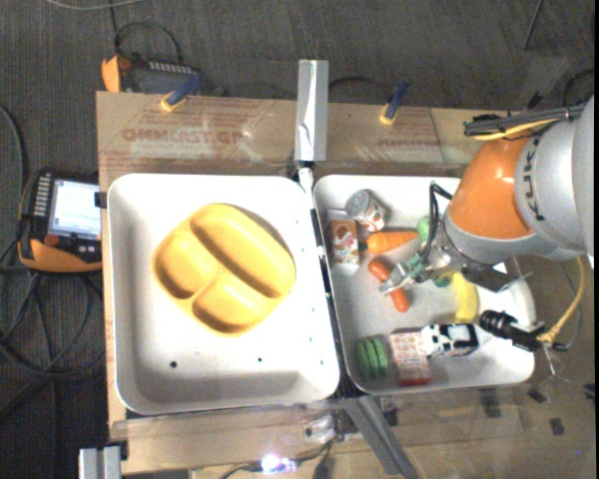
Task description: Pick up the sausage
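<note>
The sausage (380, 267) is a short red-orange piece lying in the right bin (509, 367), left of its middle, just below an orange carrot (392, 239). My gripper (402, 279) is low over the sausage's lower right part and covers its middle. A red end (399, 302) shows below the gripper tip. The arm's orange band (489, 193) and grey body come in from the right above the bin.
The right bin also holds a small can (367, 208), a printed packet (343, 242), a yellow banana-like piece (465, 297), a green item (372, 357), a red box (409, 355) and a black-and-white item (449, 337). A yellow divided tray (225, 265) sits in the left bin (140, 367).
</note>
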{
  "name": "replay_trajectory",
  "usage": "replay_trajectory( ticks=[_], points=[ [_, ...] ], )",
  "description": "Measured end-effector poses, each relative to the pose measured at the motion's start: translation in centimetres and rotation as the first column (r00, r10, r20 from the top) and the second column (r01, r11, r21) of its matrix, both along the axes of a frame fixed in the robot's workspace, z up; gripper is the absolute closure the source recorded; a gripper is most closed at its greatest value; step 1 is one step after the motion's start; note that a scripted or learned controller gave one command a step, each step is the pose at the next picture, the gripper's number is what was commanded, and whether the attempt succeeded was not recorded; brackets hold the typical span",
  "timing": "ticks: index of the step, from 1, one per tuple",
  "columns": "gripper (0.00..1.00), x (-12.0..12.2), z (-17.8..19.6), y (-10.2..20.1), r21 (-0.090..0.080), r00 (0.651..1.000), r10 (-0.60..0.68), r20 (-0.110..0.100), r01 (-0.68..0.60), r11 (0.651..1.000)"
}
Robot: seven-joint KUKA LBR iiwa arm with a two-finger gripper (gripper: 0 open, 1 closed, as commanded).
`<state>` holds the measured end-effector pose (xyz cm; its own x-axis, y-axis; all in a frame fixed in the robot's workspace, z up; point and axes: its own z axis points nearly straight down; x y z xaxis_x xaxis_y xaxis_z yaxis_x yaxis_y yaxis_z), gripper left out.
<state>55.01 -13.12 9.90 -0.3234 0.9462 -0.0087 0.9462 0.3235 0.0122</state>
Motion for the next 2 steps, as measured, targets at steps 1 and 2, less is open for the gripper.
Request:
replay_trajectory(
  ticks=[1,2],
  points=[
    [1.0,-4.5,0.5,2.2,0.005,0.943,-0.333,-0.019,0.333,0.943],
    [1.0,-6.6,13.4,7.2,0.001,0.957,-0.288,-0.016,0.289,0.957]
  ],
)
